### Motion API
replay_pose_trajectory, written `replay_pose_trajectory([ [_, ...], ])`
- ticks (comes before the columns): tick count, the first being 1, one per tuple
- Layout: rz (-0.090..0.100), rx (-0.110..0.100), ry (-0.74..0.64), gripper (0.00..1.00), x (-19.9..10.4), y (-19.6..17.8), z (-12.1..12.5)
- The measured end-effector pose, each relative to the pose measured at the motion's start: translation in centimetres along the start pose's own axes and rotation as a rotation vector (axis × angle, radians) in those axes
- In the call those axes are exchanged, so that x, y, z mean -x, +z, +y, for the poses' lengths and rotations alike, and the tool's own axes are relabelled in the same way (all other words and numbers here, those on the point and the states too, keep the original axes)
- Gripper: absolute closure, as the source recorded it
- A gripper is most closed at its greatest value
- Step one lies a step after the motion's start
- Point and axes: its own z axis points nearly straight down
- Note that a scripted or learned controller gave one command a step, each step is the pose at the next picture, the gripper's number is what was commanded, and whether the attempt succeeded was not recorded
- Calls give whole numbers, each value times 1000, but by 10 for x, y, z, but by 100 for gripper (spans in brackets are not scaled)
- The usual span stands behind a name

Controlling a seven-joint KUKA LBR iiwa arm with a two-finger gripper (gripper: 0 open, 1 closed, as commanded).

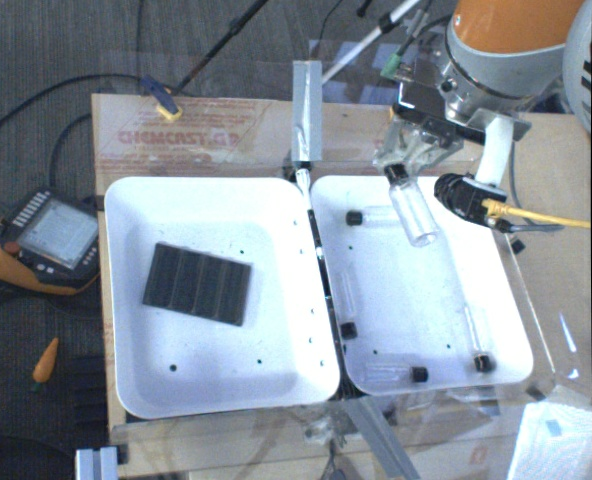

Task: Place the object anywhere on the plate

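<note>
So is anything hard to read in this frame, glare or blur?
Camera view: even lighting and sharp focus; the clear tube under the claw nearly vanishes against the right bin, while the dark plate stands out clearly.

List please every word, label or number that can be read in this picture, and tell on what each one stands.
Faded red lettering on the cardboard sheet behind the left bin: too washed out to read with certainty.
Screen of the handheld pendant left of the bench: too small to read.
No other text is readable.
</note>
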Motion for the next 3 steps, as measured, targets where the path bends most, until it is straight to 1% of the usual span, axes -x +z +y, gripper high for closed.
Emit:
replay_pose_trajectory([
  [1, -1, -1, 262, 100, -55, 0, -2],
  [2, 1, -2, 595, 100, -103, 0, -29],
  [3, 0, -1, 866, 100, -155, 21, -47],
])
